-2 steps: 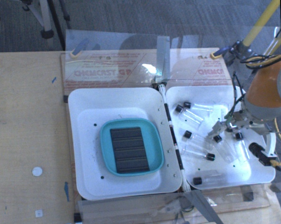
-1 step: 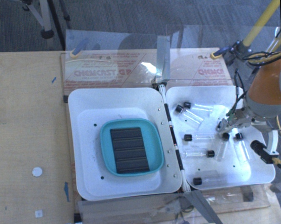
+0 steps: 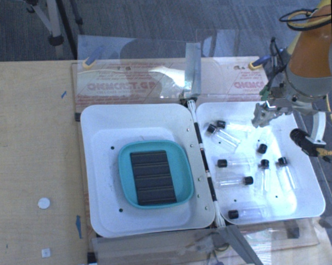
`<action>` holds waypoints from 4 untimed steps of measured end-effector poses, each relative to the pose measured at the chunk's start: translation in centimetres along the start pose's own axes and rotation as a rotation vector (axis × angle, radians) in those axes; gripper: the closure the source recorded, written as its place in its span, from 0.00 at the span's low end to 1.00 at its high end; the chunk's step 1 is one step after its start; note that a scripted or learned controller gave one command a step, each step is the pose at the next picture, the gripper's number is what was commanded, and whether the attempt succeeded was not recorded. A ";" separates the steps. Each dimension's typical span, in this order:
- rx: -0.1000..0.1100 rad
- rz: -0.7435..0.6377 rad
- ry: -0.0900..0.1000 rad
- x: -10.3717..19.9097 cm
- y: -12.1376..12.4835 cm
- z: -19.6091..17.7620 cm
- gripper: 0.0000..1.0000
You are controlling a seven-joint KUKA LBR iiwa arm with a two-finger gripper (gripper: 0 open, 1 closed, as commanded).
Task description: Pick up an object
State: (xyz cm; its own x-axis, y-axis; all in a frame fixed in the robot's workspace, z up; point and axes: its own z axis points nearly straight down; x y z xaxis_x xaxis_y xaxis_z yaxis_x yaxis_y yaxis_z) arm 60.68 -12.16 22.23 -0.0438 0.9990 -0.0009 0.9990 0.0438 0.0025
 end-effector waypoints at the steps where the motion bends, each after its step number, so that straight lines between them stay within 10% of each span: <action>1: -0.001 -0.045 -0.002 -1.3 3.4 -1.3 1.00; 2: 0.003 -0.052 0.001 -4.2 -7.0 7.3 1.00; 3: 0.002 -0.052 0.001 -4.2 -6.9 7.3 0.00; 4: 0.000 -0.105 0.000 -5.6 -7.6 12.7 0.00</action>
State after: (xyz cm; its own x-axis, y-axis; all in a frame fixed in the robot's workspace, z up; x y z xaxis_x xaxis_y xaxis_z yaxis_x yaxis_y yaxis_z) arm 53.35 -18.07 9.48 -0.1487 0.9889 -0.0013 0.9889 0.1487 0.0028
